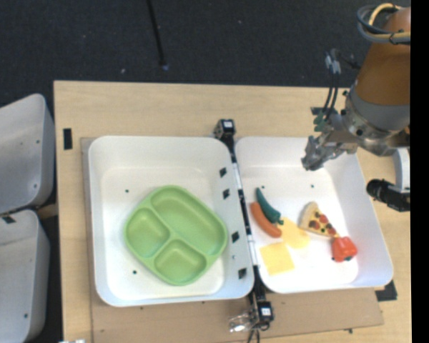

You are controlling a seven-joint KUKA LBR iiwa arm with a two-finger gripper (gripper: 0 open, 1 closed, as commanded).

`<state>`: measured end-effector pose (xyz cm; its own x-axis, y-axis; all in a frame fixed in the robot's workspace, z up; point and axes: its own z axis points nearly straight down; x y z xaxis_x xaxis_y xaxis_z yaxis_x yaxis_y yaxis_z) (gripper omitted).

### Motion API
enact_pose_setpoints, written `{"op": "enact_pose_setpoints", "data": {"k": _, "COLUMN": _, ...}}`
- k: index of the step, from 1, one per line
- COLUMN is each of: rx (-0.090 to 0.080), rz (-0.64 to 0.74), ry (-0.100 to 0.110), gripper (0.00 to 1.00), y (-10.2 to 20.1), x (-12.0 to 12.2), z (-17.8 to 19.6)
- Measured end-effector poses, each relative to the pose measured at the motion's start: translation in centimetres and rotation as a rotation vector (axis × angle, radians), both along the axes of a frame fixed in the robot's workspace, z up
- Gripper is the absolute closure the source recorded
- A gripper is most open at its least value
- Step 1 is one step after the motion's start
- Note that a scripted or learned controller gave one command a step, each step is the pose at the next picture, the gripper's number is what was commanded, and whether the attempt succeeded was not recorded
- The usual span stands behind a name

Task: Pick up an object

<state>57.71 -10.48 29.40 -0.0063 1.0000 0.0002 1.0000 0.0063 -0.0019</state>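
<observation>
yellow cheese slices [277, 257] sit lowest in the right bin [365, 266], on the worktop's [164, 95] near side, well below and a little left of the pincer [313, 157]. just above them a second yellow piece [295, 234] touches the orange carrot [265, 220], and a dark green pepper [269, 206] lies along the carrot's upper side; both run on a slant from upper left to lower right. to their right are a pizza slice [318, 221] and a small red piece [344, 249].

the pincer hangs over the upper part of the right bin, near its back wall, with nothing visibly caught in it; whether its tips are spread or closed cannot be told from this angle. the green divided plate [175, 234] lies alone in the left bin [100, 191], far to the pincer's left across the divider.

nearest targets are the pepper and carrot, below and left of the pincer, apart from it. by my judgement the pickup is not yet begun: the arm would need to travel toward the near side and drop, with the tips set across that slanted long axis, not along it.
</observation>
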Motion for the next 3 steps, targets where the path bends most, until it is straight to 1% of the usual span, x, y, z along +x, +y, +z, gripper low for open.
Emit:
{"op": "enact_pose_setpoints", "data": {"k": 2, "rx": 0.0, "rz": -0.001, "ry": 0.001, "gripper": 1.0, "y": 9.5, "x": 1.1, "z": -0.2}}
{"op": "enact_pose_setpoints", "data": {"k": 3, "rx": 0.0, "rz": 0.0, "ry": 0.002, "gripper": 1.0, "y": 14.5, "x": 2.0, "z": -2.6}}
